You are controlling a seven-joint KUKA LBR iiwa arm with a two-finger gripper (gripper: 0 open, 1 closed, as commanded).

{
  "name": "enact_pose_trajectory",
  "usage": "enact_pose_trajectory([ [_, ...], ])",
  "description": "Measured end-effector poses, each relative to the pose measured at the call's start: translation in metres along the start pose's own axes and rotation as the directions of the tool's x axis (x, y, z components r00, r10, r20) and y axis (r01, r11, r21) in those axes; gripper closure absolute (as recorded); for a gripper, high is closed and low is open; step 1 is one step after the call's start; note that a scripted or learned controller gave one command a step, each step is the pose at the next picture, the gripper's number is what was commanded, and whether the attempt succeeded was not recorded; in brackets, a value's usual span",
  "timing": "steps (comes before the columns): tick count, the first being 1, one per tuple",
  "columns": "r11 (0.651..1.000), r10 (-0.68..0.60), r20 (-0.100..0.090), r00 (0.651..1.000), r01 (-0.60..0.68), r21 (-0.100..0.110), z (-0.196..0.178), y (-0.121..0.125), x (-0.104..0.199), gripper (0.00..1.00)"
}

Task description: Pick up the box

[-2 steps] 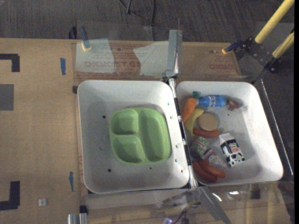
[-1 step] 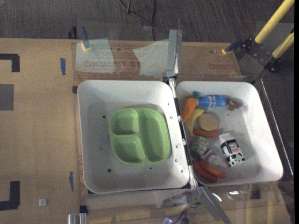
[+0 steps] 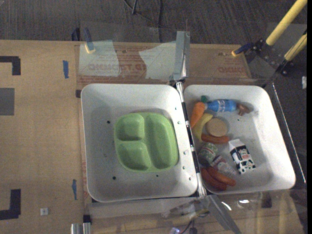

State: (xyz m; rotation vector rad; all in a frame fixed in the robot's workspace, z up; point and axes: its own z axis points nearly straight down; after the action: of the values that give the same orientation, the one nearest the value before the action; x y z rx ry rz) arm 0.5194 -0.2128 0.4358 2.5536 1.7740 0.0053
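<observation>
Box: here it is, a small carton (image 3: 242,159), white with black cow-style patches and a darker top end, lying at a slant on the floor of its bin.
Box position: it sits in the right bin (image 3: 275,145), in the lower half and about mid-width, with bare white floor to its right.
Box neighbours: a green-labelled can (image 3: 208,153) is near it on the left, and a clear crumpled piece (image 3: 224,167) lies just beside its lower-left corner; I cannot say whether they touch.
Gripper: whether it is released or clenched, I cannot tell right now.
Left side of the right bin: it is crowded here, with an orange carrot (image 3: 197,113) up top, a yellow piece (image 3: 202,126) below it and a round tan disc (image 3: 217,127) alongside.
Top of the right bin: a blue-labelled bottle (image 3: 222,105) lies on its side, with a small brown item (image 3: 243,109) at its right end.
Lower pile: a reddish sausage (image 3: 215,139) lies under the disc, and two more red-orange pieces (image 3: 218,178) lie near the front wall.
Left bin: the left bin (image 3: 92,99) holds a green divided plate (image 3: 145,141), sitting flat in the middle with three compartments.
Bench: brown cardboard (image 3: 39,130) surrounds both bins, with blue tape marks on it.
</observation>
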Motion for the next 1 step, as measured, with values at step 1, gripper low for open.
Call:
enact_pose_trajectory([
  [1,1.000,0.000,0.001,1.000,0.000,-0.004,-0.0108,0.0014,-0.0005,1.00],
])
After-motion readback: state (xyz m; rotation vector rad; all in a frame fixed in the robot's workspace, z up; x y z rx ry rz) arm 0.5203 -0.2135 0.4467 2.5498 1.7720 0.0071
